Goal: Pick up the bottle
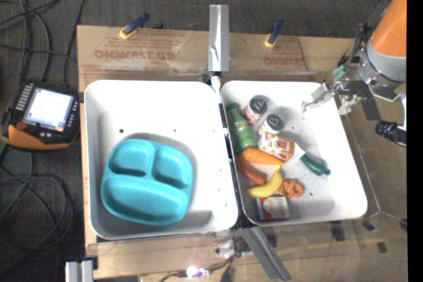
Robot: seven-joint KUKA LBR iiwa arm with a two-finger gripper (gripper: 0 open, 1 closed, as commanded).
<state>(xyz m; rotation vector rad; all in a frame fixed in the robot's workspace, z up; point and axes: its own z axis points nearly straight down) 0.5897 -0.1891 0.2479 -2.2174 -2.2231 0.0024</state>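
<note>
My pincer (316, 100) hangs over the right bin's (350, 162) far right corner, fingers spread, grasping nothing. The green bottle (240, 129) lies along that bin's left wall, beside an orange carrot (262, 157).

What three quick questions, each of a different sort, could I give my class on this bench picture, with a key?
1. True or false: the blue divided tray lies in the left bin.
2. Which lies closest to the divider between the bins? A) green bottle B) banana C) teal tool
3. Fill in: the gripper hovers near the right bin's ______ corner, away from the bottle.

Key: 1 true; 2 A; 3 upper right.
</note>
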